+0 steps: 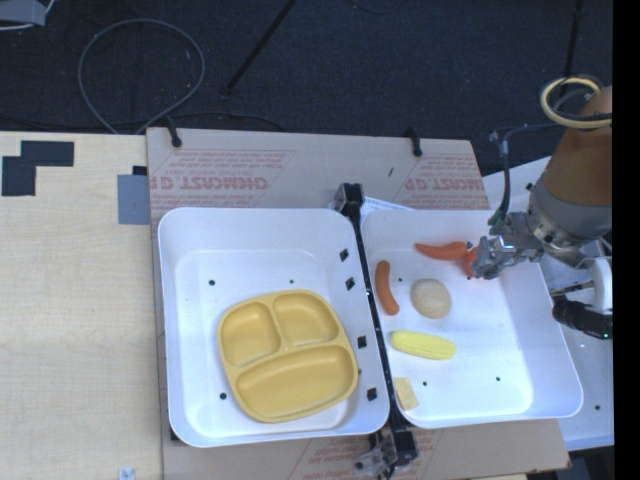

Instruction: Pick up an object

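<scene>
The right bin [520, 393] holds an orange carrot [441, 250], a reddish sausage [385, 287], a pale round potato [431, 298], a yellow corn cob [423, 345] and a small yellow cheese block [405, 392]. My gripper [482, 259] is low over the bin's far right part, right at the carrot's right end. The carrot's tip lies against the gripper, and I cannot tell if it is gripped. The grey arm with its orange band [580, 168] reaches in from the right.
The left bin [190, 258] holds a yellow divided plate [287, 354]. A black divider [365, 308] runs between the bins. Cardboard [300, 173] lies under both bins, with cables on the dark floor behind.
</scene>
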`<state>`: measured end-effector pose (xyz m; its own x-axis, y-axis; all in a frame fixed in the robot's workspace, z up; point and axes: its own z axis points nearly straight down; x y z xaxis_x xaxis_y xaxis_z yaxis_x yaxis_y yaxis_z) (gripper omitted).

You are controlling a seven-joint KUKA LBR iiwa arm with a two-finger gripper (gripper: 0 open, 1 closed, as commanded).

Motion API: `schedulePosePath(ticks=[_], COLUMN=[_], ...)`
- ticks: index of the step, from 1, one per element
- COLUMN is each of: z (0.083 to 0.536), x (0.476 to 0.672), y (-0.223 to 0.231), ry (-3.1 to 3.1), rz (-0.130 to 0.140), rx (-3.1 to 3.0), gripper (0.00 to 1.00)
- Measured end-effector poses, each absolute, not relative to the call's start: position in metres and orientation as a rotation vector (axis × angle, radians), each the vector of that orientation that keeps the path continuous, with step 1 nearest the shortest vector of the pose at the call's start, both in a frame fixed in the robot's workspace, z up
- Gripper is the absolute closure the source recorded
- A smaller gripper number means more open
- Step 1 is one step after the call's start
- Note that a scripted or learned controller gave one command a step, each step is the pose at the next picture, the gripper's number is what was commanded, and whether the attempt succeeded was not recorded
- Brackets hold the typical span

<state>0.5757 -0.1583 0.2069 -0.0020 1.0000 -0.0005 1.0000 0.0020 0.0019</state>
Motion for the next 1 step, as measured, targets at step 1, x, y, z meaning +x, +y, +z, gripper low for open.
schedulePosePath(ticks=[1], z=[0.2205], x=[0.5757], y=[-0.159], ry=[2.224], rz=[0.0], rx=[2.22], gripper=[1.0])
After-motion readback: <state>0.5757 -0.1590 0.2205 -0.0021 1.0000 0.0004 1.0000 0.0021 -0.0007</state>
